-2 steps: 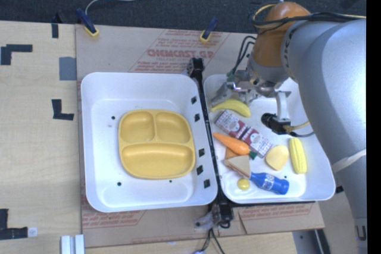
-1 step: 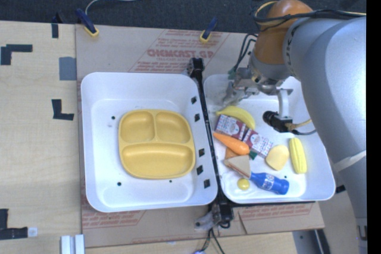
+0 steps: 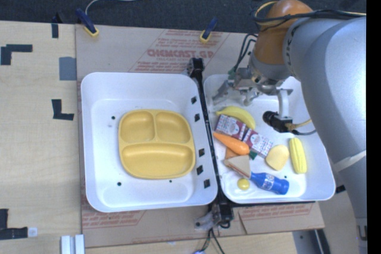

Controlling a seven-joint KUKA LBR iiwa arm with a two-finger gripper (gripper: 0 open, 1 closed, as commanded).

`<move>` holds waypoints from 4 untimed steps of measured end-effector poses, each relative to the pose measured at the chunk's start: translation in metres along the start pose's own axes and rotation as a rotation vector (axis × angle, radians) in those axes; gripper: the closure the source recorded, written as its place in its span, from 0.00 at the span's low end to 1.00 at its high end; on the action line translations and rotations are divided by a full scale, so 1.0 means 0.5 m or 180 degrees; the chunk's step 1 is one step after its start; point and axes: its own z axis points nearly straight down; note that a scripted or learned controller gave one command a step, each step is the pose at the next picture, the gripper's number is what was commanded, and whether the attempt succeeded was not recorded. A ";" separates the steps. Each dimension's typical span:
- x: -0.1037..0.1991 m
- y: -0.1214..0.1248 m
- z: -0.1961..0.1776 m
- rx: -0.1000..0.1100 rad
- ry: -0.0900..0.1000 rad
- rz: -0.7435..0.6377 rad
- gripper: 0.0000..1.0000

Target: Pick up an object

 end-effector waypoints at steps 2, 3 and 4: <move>0.000 0.004 -0.001 -0.0001 0.0001 0.0000 1.00; 0.000 0.004 -0.001 -0.0002 0.0000 -0.0001 0.00; -0.003 0.003 0.019 0.0004 0.0000 0.0002 0.00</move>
